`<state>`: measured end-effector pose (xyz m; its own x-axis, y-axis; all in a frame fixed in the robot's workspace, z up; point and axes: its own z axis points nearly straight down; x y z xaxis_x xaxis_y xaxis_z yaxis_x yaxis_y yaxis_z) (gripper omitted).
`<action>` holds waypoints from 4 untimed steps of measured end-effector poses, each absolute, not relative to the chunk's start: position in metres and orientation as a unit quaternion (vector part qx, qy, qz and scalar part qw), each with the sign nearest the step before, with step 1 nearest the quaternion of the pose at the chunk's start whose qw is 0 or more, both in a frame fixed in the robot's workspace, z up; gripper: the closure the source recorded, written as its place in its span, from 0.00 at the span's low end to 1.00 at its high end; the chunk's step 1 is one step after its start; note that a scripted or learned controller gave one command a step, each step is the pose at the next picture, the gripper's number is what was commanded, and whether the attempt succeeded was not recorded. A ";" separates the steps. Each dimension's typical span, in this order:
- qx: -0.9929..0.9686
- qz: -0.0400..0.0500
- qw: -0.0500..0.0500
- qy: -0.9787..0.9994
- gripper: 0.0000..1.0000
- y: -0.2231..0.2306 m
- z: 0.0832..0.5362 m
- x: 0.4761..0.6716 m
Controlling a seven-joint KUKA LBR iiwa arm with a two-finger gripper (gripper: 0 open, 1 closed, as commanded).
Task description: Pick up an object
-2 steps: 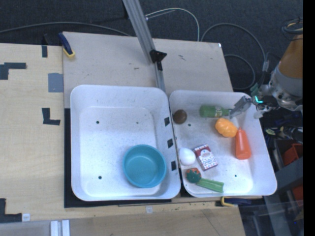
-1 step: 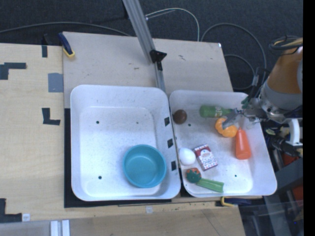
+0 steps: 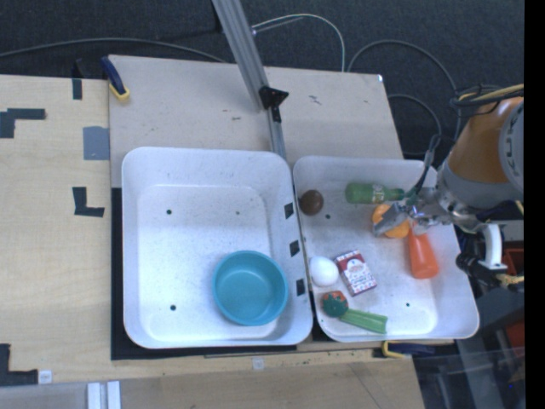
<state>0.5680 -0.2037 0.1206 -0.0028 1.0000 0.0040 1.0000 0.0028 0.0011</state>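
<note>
A pale wooden bench [image 3: 51, 228] with dark tape marks carries a beige board [image 3: 196, 100], and on it sit two shallow white plastic bins side by side. The left bin [image 3: 162, 186] holds a round blue plastic bowl [image 3: 249, 287] near its front right corner. The right bin [image 3: 443, 313] holds a small brown ball [image 3: 311, 201], a green bottle lying on its side [image 3: 368, 193], a white egg [image 3: 324, 271], a small red and white carton [image 3: 356, 273], a green toy vegetable with a red end [image 3: 353, 313], an orange cone-shaped piece [image 3: 422, 256] and a yellow-orange object [image 3: 385, 221].

The grey arm's gripper [image 3: 400, 217] sits low over the yellow-orange object, touching or just above it; whether it is spread or pinching cannot be told. Dark carpet [image 3: 102, 7] with looping white cables [image 3: 324, 24] lies behind, and a grey metal post [image 3: 243, 45] slants across the board.
</note>
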 end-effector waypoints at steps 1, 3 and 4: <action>-0.704 -0.007 0.001 -0.711 0.00 -0.194 0.092 0.574; -0.706 -0.001 -0.002 -0.708 1.00 -0.185 0.160 0.577; -0.706 -0.001 -0.001 -0.708 1.00 -0.182 0.203 0.577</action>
<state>0.5769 -0.1817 0.2029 -0.0021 1.0000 -0.0011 1.0000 0.0021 0.0029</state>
